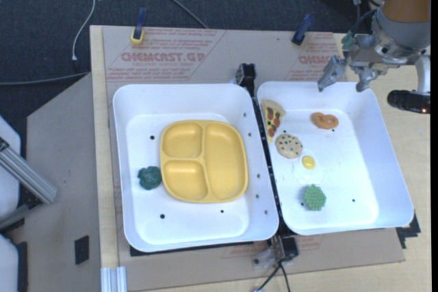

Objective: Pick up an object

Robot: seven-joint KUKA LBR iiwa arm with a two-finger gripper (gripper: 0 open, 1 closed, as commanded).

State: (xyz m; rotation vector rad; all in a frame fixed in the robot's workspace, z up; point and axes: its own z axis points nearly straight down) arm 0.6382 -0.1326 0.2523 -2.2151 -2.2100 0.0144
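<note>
The gripper is open and holds nothing; the pretzel lies just below it, the pizza slice further left.

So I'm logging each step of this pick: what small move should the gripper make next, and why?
Probably move toward the pretzel and lower. The gripper is open above the right bin's far edge with nothing between its fingers, and the pretzel is the nearest item, lying apart from the others.

Gripper above right bin's far edge. Pretzel just below it; pizza slice, cookie lower left. Left bin with divided plate farther left.
</note>
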